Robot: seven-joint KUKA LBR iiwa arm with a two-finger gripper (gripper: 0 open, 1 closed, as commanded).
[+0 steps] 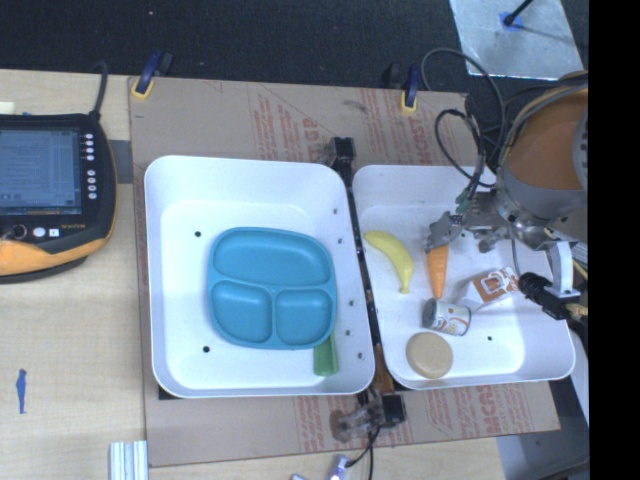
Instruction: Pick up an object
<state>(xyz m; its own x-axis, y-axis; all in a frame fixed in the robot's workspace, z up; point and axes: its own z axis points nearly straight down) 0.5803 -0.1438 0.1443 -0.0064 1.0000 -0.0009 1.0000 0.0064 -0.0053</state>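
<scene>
In the right bin (540,363), the tool (447,230) hangs just above the carrot (438,270); its opening cannot be told. Banana (392,258) lies left, a brown-labelled packet (494,286) right; its print is unreadable.

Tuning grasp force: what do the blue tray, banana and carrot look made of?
Blue tray: looks like moulded plastic, matte, one even colour, with rounded compartment walls.
Banana: probably a plastic toy; uniform yellow, smooth, no spots visible.
Carrot: likely a plastic or rubber toy too; flat orange cone, no texture visible. Too small to tell hard from soft.
</scene>
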